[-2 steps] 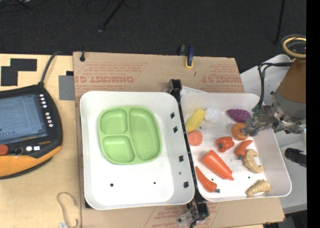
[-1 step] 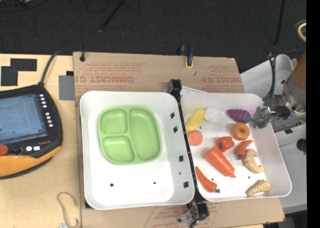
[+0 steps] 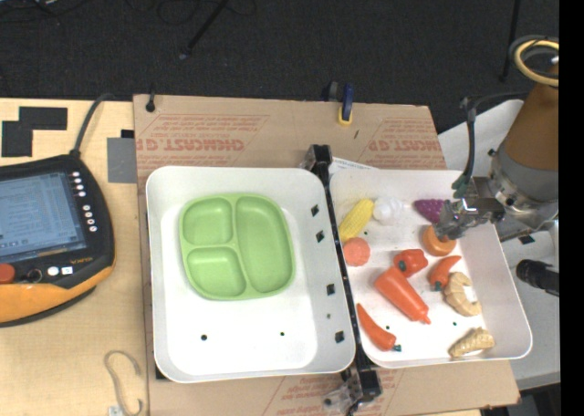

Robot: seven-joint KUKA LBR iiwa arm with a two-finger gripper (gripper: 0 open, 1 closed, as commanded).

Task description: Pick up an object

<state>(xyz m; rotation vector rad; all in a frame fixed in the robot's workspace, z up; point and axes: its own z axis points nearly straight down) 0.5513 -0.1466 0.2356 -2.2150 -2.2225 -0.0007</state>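
Observation:
The right white bin (image 3: 500, 270) holds several toy foods: a yellow corn cob (image 3: 357, 216), a white piece (image 3: 386, 211), a purple piece (image 3: 426, 208), a small orange round piece (image 3: 439, 242), a pink-red ball (image 3: 357, 252), a red pepper (image 3: 411, 262), a carrot (image 3: 401, 293), a red chili (image 3: 376, 327), a croissant (image 3: 462, 294) and a bread piece (image 3: 472, 342). My gripper (image 3: 455, 220) hangs low over the bin's upper right part. It is just above the orange round piece and beside the purple piece.
The left white bin (image 3: 182, 337) holds a green divided plate (image 3: 237, 245). A black divider (image 3: 330, 250) runs between the bins. A control tablet (image 3: 46, 232) lies at the far left of the bench. A blue clamp (image 3: 346, 104) stands at the cardboard's back edge.

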